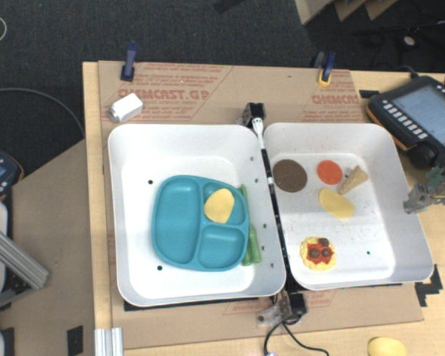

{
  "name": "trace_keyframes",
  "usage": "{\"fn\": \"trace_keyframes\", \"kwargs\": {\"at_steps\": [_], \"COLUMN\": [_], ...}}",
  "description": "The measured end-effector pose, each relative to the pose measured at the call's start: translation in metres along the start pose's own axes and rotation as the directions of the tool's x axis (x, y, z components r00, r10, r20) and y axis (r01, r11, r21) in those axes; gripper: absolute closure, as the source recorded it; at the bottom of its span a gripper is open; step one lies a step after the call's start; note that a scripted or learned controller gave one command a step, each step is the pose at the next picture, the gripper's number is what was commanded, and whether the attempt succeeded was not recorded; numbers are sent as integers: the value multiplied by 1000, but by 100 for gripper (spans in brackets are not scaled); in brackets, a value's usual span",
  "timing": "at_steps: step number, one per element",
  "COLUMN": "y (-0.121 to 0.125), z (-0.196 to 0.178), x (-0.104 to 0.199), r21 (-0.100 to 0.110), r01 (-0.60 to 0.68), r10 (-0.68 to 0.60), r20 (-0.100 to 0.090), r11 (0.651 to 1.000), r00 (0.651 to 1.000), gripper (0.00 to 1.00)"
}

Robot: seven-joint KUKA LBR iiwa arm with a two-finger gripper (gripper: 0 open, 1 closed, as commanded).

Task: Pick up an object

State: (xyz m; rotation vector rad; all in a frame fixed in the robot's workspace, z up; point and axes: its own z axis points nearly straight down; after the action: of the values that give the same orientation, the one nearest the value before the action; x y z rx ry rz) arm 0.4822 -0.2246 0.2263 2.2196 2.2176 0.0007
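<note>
Yellow object (386, 346) cut by bottom edge

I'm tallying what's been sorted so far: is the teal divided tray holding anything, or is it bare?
Holding one thing. A yellow piece lies in the upper right compartment of the teal tray in the left bin; its other compartments show bare teal.

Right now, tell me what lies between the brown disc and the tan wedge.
In the camera view, an orange-red disc lies between the brown disc and the tan wedge, in the right bin.
</note>
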Motion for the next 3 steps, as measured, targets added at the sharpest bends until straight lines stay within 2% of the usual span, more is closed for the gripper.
{"fn": "trace_keyframes", "kwargs": {"at_steps": [1, 2, 3], "y": [31, 83, 81], "z": [-153, -319, -320], "x": [63, 64, 64], "r21": [-14, -20, -5], "r01": [10, 5, 2], "r10": [-10, -5, -2], "r20": [2, 5, 2], "r11": [1000, 1000, 1000], "r00": [1000, 1000, 1000], "gripper": [100, 100, 100]}}
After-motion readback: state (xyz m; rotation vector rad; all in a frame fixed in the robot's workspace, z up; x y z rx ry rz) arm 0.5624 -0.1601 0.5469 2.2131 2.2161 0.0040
